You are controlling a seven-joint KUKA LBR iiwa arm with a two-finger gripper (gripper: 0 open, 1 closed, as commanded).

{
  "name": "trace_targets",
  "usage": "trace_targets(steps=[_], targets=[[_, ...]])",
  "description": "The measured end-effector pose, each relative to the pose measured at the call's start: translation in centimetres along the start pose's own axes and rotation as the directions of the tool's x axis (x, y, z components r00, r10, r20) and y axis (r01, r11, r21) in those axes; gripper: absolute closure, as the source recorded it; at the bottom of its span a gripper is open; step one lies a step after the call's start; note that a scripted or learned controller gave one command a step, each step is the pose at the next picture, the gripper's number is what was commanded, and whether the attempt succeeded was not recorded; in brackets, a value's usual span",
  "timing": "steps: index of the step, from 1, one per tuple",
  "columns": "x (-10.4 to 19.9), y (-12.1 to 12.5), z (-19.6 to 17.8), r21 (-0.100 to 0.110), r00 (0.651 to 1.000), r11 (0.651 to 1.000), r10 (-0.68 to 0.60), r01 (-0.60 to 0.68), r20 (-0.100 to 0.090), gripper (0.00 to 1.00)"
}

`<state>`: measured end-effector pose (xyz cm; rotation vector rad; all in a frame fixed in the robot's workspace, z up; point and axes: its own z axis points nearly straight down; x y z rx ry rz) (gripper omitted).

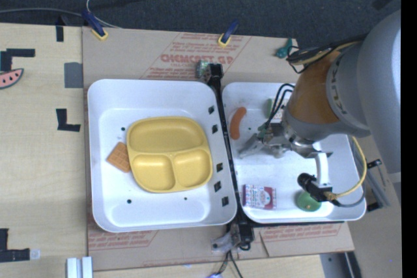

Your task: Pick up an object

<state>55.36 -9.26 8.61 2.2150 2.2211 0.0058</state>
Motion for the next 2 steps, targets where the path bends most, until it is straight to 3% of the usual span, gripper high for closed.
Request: trace_targets(steps=[1,2], targets=[[-0.14,-0.05,-0.95,0.001,1.0,1.0,0.002,-0.002,0.002,1.0],[-0.14,-0.06,-0.94,0.002,1.0,1.0,0.001,-0.001,0.002,0.0]])
